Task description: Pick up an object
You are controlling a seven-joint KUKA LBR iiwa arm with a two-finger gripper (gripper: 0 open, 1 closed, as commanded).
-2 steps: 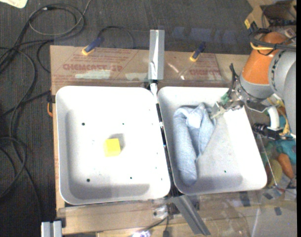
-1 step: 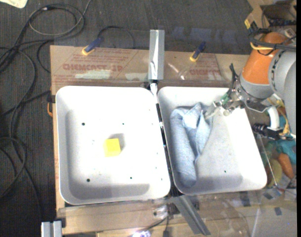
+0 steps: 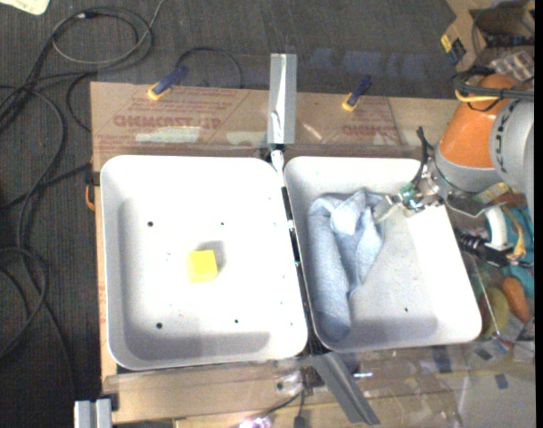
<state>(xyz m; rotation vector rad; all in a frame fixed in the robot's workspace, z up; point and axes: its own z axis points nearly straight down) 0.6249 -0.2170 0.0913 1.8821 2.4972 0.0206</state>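
Landmark: the metal divider post standing upright behind the seam where the two bins meet.

Left bin: shallow, white, lying nearer than the post and to its left. Contents: one small yellow block, resting flat on the bin floor near its middle, well apart from every wall.

Right bin: shallow, white, nearer than the post and to its right, its inner wall touching the left bin's. Contents: a pale blue-grey cloth, crumpled, heaped along the wall closest to the post's side and spreading toward the bin's middle.

Pincer: over the right bin's far right corner, to the right of the post, at the cloth's upper edge. Whether its tips grip the cloth or stand apart cannot be told; the detail is too small.

Arm: grey with orange band, right of the post.

Bench: brown board beneath both bins, with two clamps along its far edge, one on either side of the post.
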